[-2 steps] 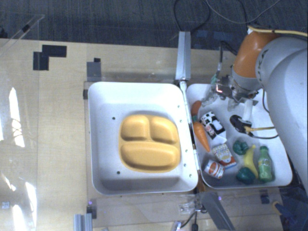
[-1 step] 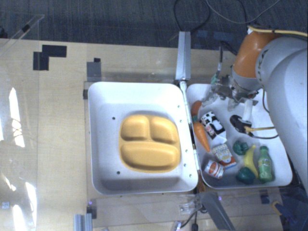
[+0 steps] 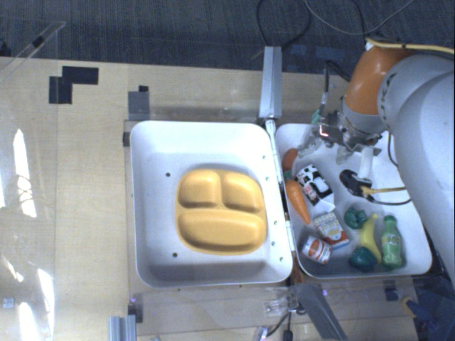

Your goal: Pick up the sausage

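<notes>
Two shallow white bins sit side by side in front of you, and the carrot (image 3: 297, 199), lying at a slant along the left wall of the right bin (image 3: 419, 261), is your best marker for everything else. Just above the carrot's upper end, against that same wall, you will see a short reddish-brown piece that looks to be the sausage (image 3: 288, 160); it lies on the bin floor with nothing around it. Right of the carrot and nearly touching it stands a small black-and-white cow toy (image 3: 313, 183). Below the carrot's tip you have a printed packet (image 3: 329, 226) and a small can (image 3: 316, 249) on its side. Farther right of the carrot lie a yellow banana (image 3: 368, 234), a green bottle (image 3: 390, 241) and two teal pieces, too small to identify. Up and to the right of the carrot, the gripper (image 3: 338, 135) hangs over the far end of the right bin, apart from the sausage and to its right; whether it is released or clenched you cannot tell from this view. Left of the carrot, across the dividing wall, the left bin (image 3: 153, 190) holds a yellow divided tray (image 3: 219, 210).
</notes>
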